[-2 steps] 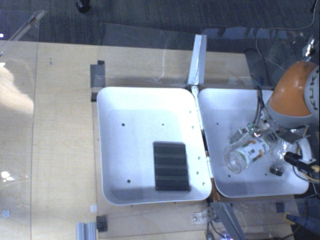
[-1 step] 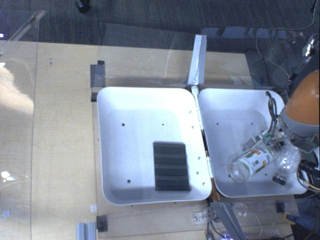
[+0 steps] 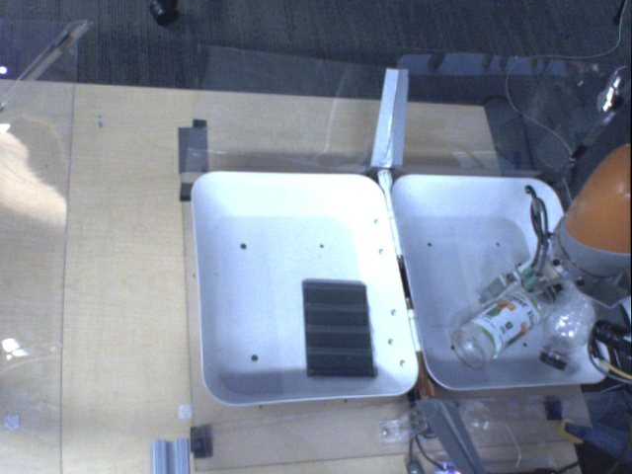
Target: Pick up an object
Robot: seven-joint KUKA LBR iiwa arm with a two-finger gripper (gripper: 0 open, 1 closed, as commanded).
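So the arm (image 3: 597, 220) was reaching in from the right edge of the worktop (image 3: 118, 265), orange band up top, with its tool (image 3: 521, 282) down inside the right bin (image 3: 444, 205). The tool sat right at the upper end of a clear bottle (image 3: 499, 326) with a white, orange and green label. That bottle lay on its side, tilted diagonally, its lower end pointing toward the bin's front edge and its upper end up against the tool. Honestly couldn't tell how far apart the tool's tips were, or whether the bottle was actually between them; it was just a jumble of metal and wires there. Touching or very close, that's the most I could say.

Just beside the bottle, toward the right bin's front right corner, there was a crumpled clear plastic thing (image 3: 571, 326), hard to make out what exactly. A small dark bit (image 3: 551, 360) sat near it by the front wall.

The left bin (image 3: 237, 205) had a black ribbed rectangular block (image 3: 338, 328) lying flat near its front edge, closer to the front right corner, well apart from everything in the other bin.
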